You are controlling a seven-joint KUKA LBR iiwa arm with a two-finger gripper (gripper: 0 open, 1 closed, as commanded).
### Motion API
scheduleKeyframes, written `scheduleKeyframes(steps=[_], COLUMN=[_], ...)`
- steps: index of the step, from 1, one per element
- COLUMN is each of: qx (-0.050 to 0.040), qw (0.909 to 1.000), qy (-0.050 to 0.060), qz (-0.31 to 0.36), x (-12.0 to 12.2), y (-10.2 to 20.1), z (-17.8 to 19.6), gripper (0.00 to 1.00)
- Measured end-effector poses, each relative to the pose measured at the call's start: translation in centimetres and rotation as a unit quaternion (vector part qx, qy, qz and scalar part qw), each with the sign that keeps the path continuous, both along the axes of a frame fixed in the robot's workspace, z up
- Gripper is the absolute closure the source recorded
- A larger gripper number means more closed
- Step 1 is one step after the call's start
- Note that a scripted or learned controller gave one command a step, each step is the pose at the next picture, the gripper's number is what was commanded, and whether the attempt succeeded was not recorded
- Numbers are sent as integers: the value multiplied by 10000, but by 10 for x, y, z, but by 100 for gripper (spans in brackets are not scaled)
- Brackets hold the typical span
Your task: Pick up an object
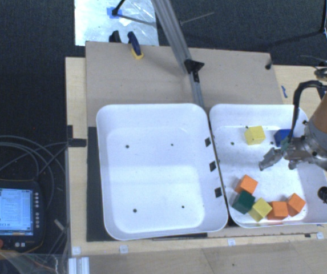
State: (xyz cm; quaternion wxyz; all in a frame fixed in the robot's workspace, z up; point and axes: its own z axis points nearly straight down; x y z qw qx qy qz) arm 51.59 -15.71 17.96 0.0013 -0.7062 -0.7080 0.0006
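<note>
My gripper (276,164) hangs over the middle of the right bin (226,119), reaching in from the right. It is open, with bare bin floor between its fingers. A yellow block (254,135) and a blue block (281,136) lie just beyond it, the blue one partly hidden by the wrist. In front of it lie an orange block (246,184), a dark green block (243,201), a second yellow block (261,208) and two more orange blocks (279,210) (295,203). The gripper touches none of them.
The left bin (152,170) sits beside the right one, their rims meeting at the centre. A grey pole (174,30) slants across the board behind the bins. A handheld control panel (12,213) with cables lies at the far left.
</note>
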Motion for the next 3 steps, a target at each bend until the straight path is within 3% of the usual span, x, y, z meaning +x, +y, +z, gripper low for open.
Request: scheduleKeyframes(steps=[2, 3], qx=[-8, -11], qw=[10000, 10000], qy=[-16, -36], qz=[-2, 8], x=[1, 2], y=[-2, -2], z=[-75, -63], gripper=[0, 100])
